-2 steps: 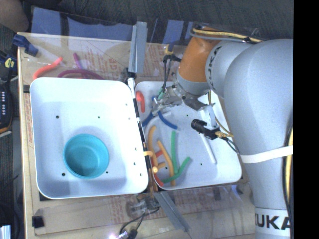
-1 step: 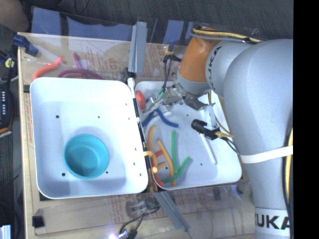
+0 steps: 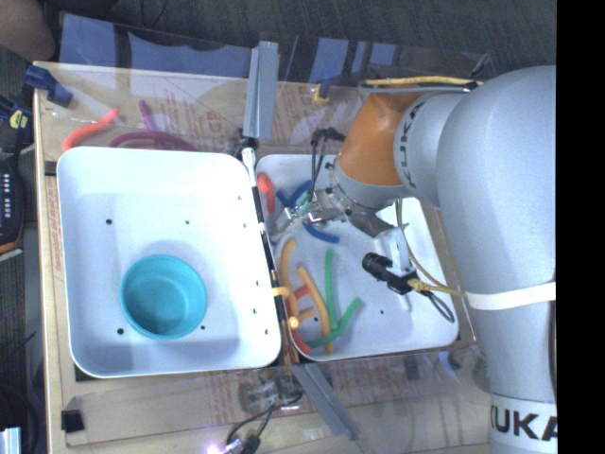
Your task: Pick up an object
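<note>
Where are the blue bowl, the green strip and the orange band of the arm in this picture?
blue bowl (image 3: 164, 297): camera view, on the inside bottom of the bowl.
green strip (image 3: 330, 274): camera view, on the upright middle part of the strip.
orange band (image 3: 371, 146): camera view, on the middle of the orange surface.

Open floor around teal bowl (image 3: 164, 297)

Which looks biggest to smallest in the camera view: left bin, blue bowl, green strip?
1. Left white bin
2. Blue bowl inside it
3. Green strip in the right bin, thinnest by far
</note>
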`<act>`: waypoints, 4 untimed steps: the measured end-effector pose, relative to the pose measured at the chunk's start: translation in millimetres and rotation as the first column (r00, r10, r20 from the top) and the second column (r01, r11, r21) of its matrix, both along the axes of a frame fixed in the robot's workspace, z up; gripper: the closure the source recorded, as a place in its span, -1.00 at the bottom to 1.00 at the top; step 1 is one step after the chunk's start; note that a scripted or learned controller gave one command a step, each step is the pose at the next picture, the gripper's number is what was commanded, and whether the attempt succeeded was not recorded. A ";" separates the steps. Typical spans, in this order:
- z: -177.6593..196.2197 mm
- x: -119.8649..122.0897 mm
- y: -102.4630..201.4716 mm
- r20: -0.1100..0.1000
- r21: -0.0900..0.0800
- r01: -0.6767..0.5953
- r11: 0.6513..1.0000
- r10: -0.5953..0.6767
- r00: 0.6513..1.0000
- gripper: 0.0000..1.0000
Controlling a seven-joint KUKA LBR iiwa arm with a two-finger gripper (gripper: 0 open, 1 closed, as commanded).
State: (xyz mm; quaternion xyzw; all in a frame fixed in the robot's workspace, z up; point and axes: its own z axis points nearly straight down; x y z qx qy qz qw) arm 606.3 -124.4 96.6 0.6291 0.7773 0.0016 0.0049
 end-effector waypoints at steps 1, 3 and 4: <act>-2.2 -49.0 -8.1 -0.006 0.005 0.035 0.999 -0.035 0.999 -1.00; 6.9 -126.3 -22.5 -0.008 0.009 0.008 1.000 -0.008 1.000 1.00; 158.9 -127.4 30.7 -0.010 0.004 0.046 0.999 -0.046 0.999 1.00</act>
